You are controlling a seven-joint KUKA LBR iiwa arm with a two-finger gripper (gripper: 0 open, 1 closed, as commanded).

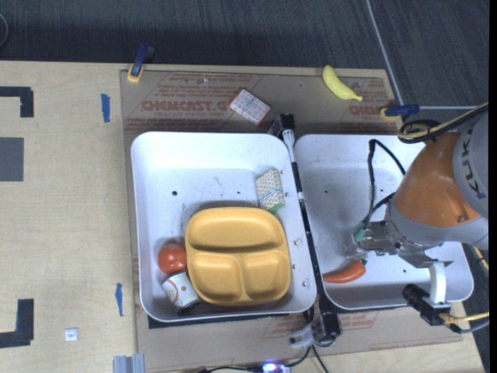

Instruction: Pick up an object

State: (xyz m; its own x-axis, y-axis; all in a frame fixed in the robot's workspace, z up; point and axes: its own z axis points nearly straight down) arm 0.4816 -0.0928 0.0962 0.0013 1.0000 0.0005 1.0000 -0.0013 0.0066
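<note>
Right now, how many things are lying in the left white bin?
4: a yellow divided tray, a red ball and small cup at its left, a patterned packet above. Others may hide underneath.

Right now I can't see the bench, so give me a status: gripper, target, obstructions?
Gripper low in right bin, fingers unclear. Orange carrot-like piece lies just beside it on the bin floor. Nothing between them.

A grey KUKA arm (458, 200) is showing its broad orange band, black cables looping beside it, dark lettering marking its casing.
</note>
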